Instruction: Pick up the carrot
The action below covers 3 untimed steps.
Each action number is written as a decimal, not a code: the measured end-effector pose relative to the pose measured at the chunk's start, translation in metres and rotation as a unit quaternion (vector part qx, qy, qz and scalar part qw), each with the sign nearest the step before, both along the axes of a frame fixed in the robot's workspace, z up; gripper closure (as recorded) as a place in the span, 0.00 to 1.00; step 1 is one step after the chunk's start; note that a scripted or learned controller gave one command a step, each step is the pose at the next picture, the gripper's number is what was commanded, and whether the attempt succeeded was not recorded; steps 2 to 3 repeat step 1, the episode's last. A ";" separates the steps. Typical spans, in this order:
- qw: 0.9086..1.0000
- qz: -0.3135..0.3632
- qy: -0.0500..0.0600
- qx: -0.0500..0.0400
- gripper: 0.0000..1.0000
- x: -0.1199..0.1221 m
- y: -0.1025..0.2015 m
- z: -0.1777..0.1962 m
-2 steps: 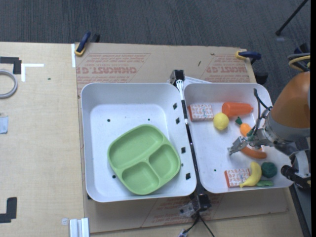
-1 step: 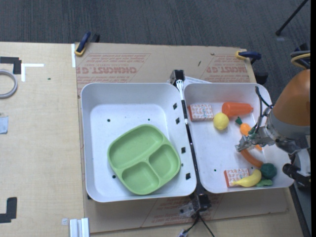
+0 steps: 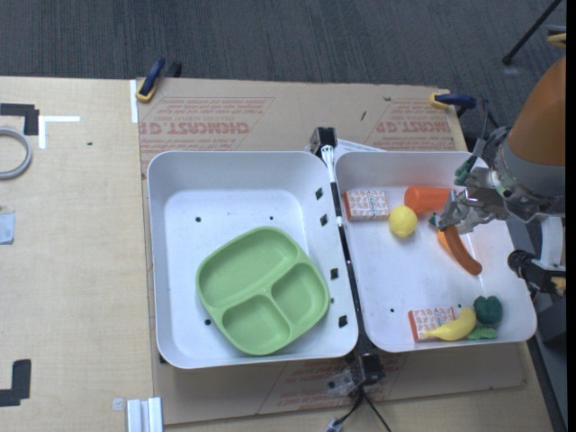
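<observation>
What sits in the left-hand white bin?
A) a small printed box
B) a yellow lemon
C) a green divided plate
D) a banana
C: the green divided plate lies in the left bin, while the lemon and banana are in the right bin.

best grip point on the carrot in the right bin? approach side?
Grip the carrot near mid-body, coming straight down from above. It lies flat on the right bin floor, slanting from upper left to lower right, so close the fingers across its narrow width. The lower half looks freest; the tool sits right at the upper end, with the lemon to the left.
</observation>
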<state>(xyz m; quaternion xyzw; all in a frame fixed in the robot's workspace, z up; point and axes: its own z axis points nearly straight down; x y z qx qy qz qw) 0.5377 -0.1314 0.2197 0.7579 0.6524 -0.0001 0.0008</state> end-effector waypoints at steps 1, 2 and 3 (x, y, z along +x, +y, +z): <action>1.000 0.002 0.000 -0.001 1.00 0.001 0.000 0.009; 1.000 0.002 0.000 -0.001 1.00 0.001 0.000 0.009; 1.000 0.002 0.000 -0.001 1.00 0.001 0.000 0.009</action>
